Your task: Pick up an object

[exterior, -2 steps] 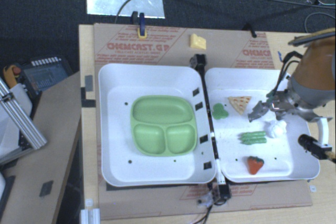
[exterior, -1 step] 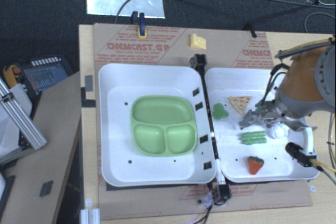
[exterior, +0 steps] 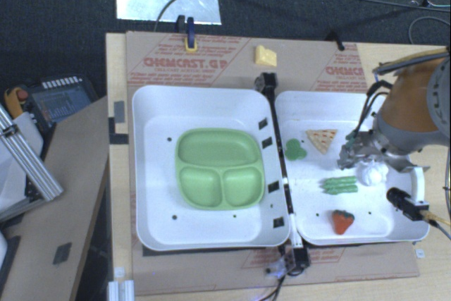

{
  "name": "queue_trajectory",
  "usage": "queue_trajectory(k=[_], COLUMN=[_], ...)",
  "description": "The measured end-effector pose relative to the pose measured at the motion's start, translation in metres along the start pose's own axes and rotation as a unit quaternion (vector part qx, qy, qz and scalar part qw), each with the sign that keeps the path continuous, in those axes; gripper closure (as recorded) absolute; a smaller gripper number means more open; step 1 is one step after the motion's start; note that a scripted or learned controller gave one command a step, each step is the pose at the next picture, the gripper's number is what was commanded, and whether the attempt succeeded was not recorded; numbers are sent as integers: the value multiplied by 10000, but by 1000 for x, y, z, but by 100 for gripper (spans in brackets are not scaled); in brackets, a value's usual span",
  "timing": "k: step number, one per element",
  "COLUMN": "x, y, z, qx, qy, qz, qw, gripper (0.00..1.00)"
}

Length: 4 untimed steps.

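You are looking down on the counter (exterior: 394, 60) with two white bins on it. Take the right bin (exterior: 310, 229) as your landmark. The arm (exterior: 416, 106) reaches over its right rim, and the jaws (exterior: 350, 154) sit low inside it, toward the middle of its right half. You cannot tell from this angle whether they are spread or closed; the metal parts blur together there.

Just to the right of the jaws and a little nearer you lies a small white object (exterior: 371, 173), close against the wrist hardware; whether it touches the jaws is not clear, and nothing is seen between them. A green bean-like piece (exterior: 340, 185) lies in the bin just below the jaws, apart from them. A pizza-slice toy (exterior: 320, 139) lies toward the bin's far side, to the left of the jaws. A green broccoli-like piece (exterior: 295, 149) sits near the bin's left wall. A red strawberry toy (exterior: 342, 221) rests close to the bin's near wall.

Left of the right bin, the left bin (exterior: 151, 151) holds a green divided plate (exterior: 216, 167). Beyond the right bin's far-left corner, a yellow block (exterior: 266, 56) lies on the cardboard.
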<state>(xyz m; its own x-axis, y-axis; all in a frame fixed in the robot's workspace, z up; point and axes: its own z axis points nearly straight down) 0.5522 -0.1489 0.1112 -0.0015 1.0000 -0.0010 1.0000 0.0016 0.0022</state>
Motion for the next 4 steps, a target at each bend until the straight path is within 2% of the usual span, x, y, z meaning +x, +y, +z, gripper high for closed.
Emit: queue_trajectory(k=[1,3,4], x=[-9,-7,40], y=[4,7,7], z=[-60,-179,-178], qx=[-26,-30,-1], qy=[-7,-6,11], qz=[-2,-15,-37], qw=[10000,10000,10000], gripper=[100,100,100])
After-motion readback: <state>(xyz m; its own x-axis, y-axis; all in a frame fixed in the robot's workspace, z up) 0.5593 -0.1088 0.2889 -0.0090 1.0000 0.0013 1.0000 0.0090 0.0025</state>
